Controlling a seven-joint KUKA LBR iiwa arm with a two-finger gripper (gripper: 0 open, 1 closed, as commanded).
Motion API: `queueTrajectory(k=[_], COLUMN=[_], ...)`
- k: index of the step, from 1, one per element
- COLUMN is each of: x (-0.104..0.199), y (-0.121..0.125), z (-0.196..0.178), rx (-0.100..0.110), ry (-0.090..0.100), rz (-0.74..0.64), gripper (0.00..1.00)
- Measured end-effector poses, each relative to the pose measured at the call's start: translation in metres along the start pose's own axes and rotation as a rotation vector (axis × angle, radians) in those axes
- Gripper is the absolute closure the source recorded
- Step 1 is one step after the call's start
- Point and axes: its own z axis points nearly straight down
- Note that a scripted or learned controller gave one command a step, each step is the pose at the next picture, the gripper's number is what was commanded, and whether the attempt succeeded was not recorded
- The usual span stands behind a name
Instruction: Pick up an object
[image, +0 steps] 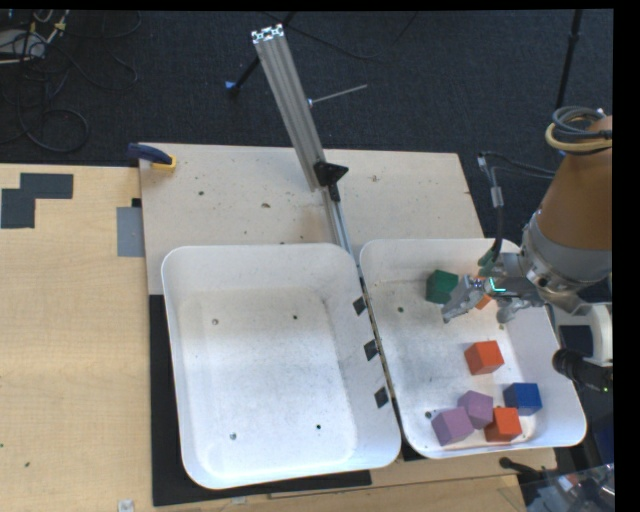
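**Gripper over right bin, green block at fingertips**

Target candidate: green block (440, 287), cube-like, dark green, matte, sitting on the floor of the right bin (420, 350) near its far wall. Located just beside the fingertips, on the side away from the arm; contact with the nearer finger cannot be confirmed. Not seen between the fingers.

Gripper (482, 300): grey, two fingers pointing down and toward the bin divider, a small teal light showing on the body. Fingers visibly spread, a gap between them. A small orange patch just behind the near finger, too small to identify.

Arm (580, 200): entering from the right, orange band above the wrist, grey wrist section tilted over the bin's far right corner.

Other contents, all on the near side of the jaws and well apart from them: orange block (484, 357), blue block (522, 397), two purple blocks (464, 416) touching each other, second orange block (504, 425) against the near wall.

Left bin (200, 300): beyond the divider, far from the jaws.
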Motion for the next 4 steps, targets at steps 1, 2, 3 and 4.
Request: queueTrajectory(k=[1, 2, 3, 4], x=[-0.008, -0.005, 0.005, 0.001], y=[-0.004, -0.005, -0.005, -0.004], z=[0.049, 0.093, 0.151, 0.138], rx=[0.006, 0.006, 0.007, 0.003], ry=[0.0, 0.001, 0.002, 0.001], rz=[-0.003, -0.003, -0.001, 0.009], gripper=[0.0, 0.0, 0.0, 1.0])
